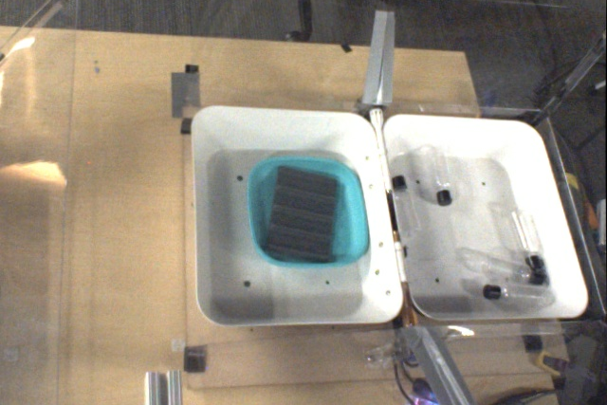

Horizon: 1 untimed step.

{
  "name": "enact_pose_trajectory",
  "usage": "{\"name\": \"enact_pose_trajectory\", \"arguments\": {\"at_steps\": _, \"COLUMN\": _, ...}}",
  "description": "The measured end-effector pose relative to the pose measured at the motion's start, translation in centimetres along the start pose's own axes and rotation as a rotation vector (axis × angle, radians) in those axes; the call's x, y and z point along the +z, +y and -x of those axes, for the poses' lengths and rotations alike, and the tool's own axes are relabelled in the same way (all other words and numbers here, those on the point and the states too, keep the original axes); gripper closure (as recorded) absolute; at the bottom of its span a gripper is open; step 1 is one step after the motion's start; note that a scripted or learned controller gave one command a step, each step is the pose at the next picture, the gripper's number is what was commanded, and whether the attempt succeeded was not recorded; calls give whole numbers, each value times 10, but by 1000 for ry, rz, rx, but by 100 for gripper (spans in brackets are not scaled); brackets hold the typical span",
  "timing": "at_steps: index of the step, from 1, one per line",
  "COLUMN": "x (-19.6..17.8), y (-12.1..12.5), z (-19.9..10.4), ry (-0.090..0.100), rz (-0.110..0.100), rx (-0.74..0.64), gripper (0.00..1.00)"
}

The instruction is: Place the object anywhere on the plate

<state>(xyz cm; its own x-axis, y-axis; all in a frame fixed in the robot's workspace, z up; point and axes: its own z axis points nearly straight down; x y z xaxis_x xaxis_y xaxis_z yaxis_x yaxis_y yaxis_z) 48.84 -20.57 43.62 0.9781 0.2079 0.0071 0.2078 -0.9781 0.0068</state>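
Dark grey and ribbed, the flat rectangular block [303, 211] already lies on the turquoise plate [355, 204] in the left bin [218, 147], long axis running nearly up-down, tilted slightly. By my reading the placement looks finished. Where the block lies from the gripper, and whether it is released or clenched, I cannot tell. Hard to make out: several clear plastic pieces with small black caps [443, 196] scattered in the right bin [555, 166].
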Motion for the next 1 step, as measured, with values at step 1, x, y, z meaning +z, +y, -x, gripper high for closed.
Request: {"name": "enact_pose_trajectory", "arguments": {"at_steps": 1, "x": 0, "y": 0, "z": 0, "ry": 0, "rz": 0, "rx": 0, "gripper": 0}}
